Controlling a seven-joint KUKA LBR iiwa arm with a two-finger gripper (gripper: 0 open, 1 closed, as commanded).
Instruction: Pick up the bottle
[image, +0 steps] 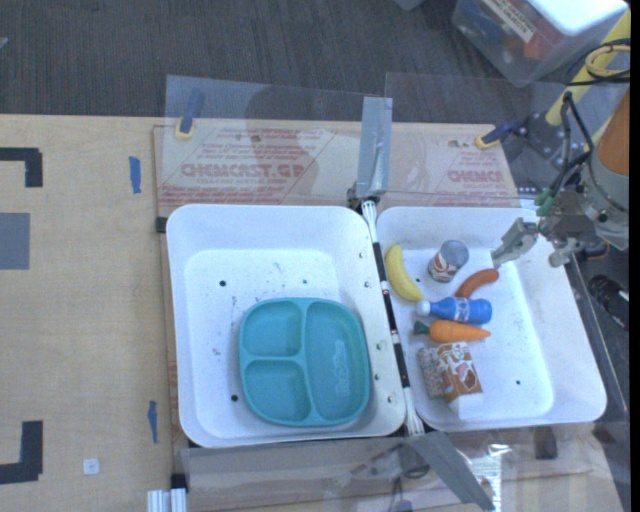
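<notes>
Six small things were crowded into the right bin (575, 400), and the blue bottle (462, 309) lay on its side in the middle of them, white cap pointing toward the divider. Tight company: a carrot (458, 332) lay touching it along the near side, a red sausage-shaped piece (477, 281) sat just off its far end, a banana (401, 274) curved near the cap, a small can (447, 260) stood behind, and a snack packet (450, 371) sat nearer the front. The gripper (530, 240) hung over the bin's upper right corner, well apart from the bottle, and I could not tell how the jaws stood from that angle. To my eye the approach was only beginning. A good pick would have meant travelling left and forward to sit over the bottle's body, turning the jaws to close across its short width, and dropping so one finger slipped between bottle and carrot rather than onto the carrot. The left bin (190, 240), with its teal plate (303, 362), was no concern.
</notes>
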